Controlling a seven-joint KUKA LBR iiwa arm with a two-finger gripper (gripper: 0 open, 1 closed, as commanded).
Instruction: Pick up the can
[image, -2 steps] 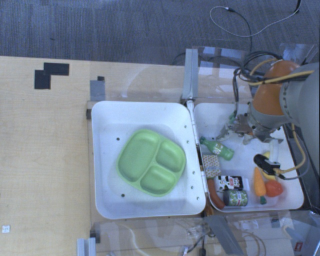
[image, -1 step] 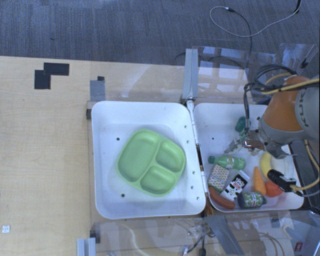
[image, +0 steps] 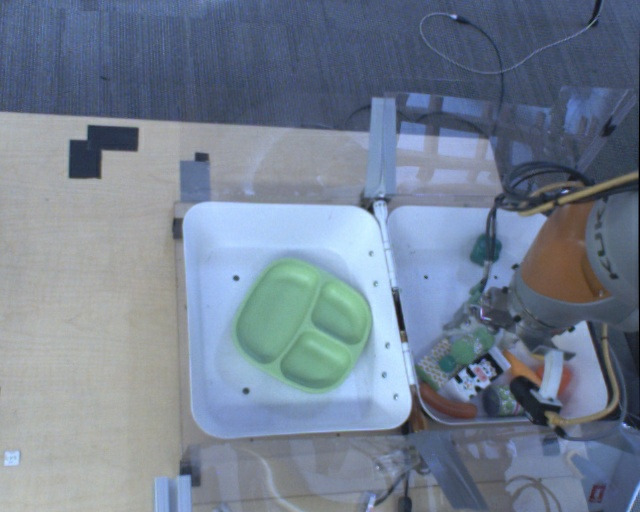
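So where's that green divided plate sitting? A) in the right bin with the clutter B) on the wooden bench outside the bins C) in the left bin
C: the green plate lies alone in the left bin, while the arm works over the right bin.

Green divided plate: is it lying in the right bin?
No. The green divided plate lies in the left bin, while the arm reaches over the right bin.

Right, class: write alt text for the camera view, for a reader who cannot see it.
A grey and orange robot arm reaches from the right into the right white bin, above a jumble of small objects. The left white bin holds a green divided plate.
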